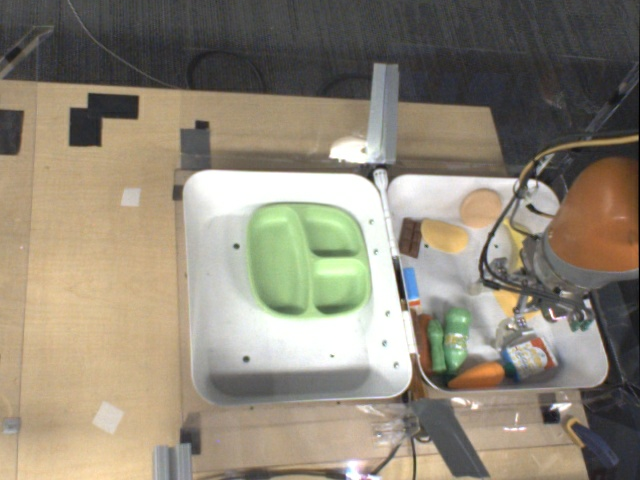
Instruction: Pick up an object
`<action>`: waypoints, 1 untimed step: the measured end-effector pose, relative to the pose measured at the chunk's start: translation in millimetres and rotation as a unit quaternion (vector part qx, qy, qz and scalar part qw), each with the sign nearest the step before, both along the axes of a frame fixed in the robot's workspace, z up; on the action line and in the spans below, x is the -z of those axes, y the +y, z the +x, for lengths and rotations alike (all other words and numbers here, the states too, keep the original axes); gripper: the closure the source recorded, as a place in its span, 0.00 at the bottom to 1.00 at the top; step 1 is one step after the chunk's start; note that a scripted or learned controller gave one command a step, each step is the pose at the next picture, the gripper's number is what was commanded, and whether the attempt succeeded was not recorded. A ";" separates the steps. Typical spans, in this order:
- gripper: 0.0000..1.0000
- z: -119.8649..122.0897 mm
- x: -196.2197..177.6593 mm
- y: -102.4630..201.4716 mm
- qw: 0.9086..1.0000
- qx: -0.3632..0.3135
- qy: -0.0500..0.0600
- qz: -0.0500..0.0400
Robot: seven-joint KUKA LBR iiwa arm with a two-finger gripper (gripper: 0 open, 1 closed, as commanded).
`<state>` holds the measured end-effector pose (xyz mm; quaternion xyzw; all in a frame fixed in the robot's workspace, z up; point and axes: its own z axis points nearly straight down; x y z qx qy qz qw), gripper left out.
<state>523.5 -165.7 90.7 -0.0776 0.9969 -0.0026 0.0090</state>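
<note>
no readable text, brand, number or sign anywhere. printed colours on the small carton (527, 358) in the right bin (600, 373), too small and blurred to read. same for the blue-and-white packet (410, 286) at the bin's left wall and the green bottle (456, 334) beside it: labels present, wording illegible.

Bright, even overhead light; soft shadow inside the left bin (215, 268), slightly soft focus, glare at the bottom edge.

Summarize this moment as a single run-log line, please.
arm over right bin | tool above small carton | nothing seen held | green tray in left bin
</note>
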 end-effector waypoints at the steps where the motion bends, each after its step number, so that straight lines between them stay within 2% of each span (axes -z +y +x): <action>1: 0.00 -1.2 -1.5 53.5 0.999 0.038 -0.005 -0.007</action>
